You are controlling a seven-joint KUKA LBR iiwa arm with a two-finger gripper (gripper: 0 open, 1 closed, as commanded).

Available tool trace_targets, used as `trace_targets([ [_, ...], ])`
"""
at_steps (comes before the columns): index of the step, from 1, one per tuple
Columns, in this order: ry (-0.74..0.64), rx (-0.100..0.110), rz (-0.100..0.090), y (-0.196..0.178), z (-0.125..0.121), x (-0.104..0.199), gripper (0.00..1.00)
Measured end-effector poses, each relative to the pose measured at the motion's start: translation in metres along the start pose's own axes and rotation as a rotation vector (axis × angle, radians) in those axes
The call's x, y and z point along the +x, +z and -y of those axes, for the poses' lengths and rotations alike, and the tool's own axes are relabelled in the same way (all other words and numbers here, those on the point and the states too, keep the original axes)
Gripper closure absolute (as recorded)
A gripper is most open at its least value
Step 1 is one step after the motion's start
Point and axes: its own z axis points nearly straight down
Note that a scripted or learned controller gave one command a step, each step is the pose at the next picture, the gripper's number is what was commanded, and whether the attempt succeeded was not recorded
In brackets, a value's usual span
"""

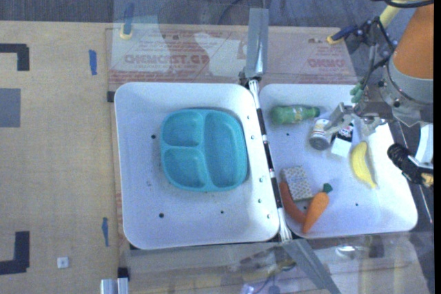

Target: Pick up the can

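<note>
The can (320, 135) is small and silver, lying on its side in the upper middle of the right bin (386, 217). My gripper (344, 126) hangs low over the bin, right beside the can on its right and touching or nearly touching it. The arm with its orange band (413, 45) comes in from the upper right. The gripper's body hides how it meets the can.
A green bottle (294, 113) lies just above and left of the can. A banana (362, 163) lies below the gripper. A carrot (315, 209), a patterned sponge (298, 182) and a red item (289, 202) sit at the bin's lower left. The left bin (138, 169) holds a blue divided plate (204, 149).
</note>
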Motion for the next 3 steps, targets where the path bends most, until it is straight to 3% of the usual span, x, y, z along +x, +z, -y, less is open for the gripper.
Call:
trace_targets([
  [1, 0.079, -0.001, 0.000, 0.131, -0.045, 0.013, 0.00],
  [2, 0.132, -0.001, 0.000, 0.157, -0.049, -0.019, 0.00],
  [3, 0.303, -0.009, -0.003, 0.174, -0.023, -0.033, 0.00],
])
